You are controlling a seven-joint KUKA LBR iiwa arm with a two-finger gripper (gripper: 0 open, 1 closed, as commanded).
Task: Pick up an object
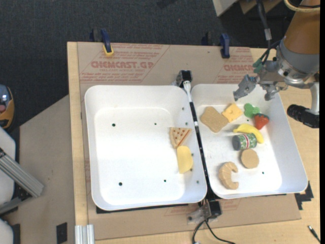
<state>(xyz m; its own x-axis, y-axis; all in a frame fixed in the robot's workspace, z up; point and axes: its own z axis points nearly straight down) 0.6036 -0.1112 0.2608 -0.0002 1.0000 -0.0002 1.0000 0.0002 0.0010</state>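
Observation:
My gripper (255, 91) hangs over the far edge of the right bin (289, 156), open, with nothing between its fingers. Just below it lie a yellow cheese square (232, 112), a green piece (251, 109) and a red strawberry (261, 120). A tan bread slice (213, 119) lies to their left. Nearer the front are a banana (249, 130), a green can (245, 141), a round cookie (249, 159) and a curved pastry (229, 175). In the left bin (127, 136), a waffle wedge (179, 135) and a pale yellow piece (184, 159) lie against the right wall.
The two bins meet at a black divider strip (195, 131). Blue clamps (106, 38) (224, 43) hold the cardboard base at the back. A black cylinder (304, 115) sticks out to the right of the right bin.

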